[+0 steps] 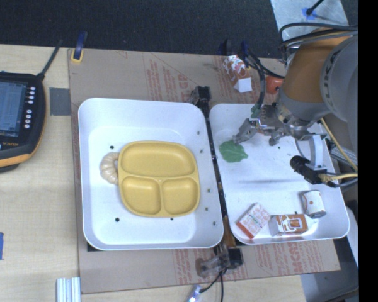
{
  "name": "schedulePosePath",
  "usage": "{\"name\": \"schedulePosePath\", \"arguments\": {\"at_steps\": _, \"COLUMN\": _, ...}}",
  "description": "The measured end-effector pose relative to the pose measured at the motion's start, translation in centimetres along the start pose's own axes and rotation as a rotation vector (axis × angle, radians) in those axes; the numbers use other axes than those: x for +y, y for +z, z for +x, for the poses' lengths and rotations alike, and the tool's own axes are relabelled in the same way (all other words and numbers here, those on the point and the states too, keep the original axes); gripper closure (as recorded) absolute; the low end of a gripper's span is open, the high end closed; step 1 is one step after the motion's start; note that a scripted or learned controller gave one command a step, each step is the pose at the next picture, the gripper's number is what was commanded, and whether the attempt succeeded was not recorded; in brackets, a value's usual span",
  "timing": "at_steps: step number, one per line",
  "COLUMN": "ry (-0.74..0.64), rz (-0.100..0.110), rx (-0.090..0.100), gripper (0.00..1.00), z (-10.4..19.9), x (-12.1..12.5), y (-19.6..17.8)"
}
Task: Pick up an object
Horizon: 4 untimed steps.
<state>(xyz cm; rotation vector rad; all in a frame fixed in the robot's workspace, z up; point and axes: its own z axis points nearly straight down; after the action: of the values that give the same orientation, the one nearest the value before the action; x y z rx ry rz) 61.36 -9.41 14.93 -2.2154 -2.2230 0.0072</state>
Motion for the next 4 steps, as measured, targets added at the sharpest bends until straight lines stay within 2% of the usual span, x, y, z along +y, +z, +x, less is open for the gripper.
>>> {"name": "schedulePosePath", "arguments": {"at_steps": 1, "ry": -0.002, "rz": -0.002, "rx": 0.000, "gripper": 0.00, "z": -0.7, "x": 4.0, "y": 5.8}}
{"name": "schedulePosePath", "arguments": {"at_steps": 2, "ry": -0.001, "rz": -0.004, "rx": 0.000, "gripper": 0.00, "z": 0.1, "x": 4.3, "y": 5.7}}
{"name": "schedulePosePath", "arguments": {"at_steps": 3, "ry": -0.002, "rz": -0.001, "rx": 0.000, "gripper": 0.00, "z": -0.1, "x": 0.4, "y": 5.8}}
{"name": "schedulePosePath", "arguments": {"at_steps": 4, "ry": -0.001, "rz": -0.003, "rx": 0.001, "gripper": 0.00, "z": -0.1, "x": 4.3, "y": 5.7}}
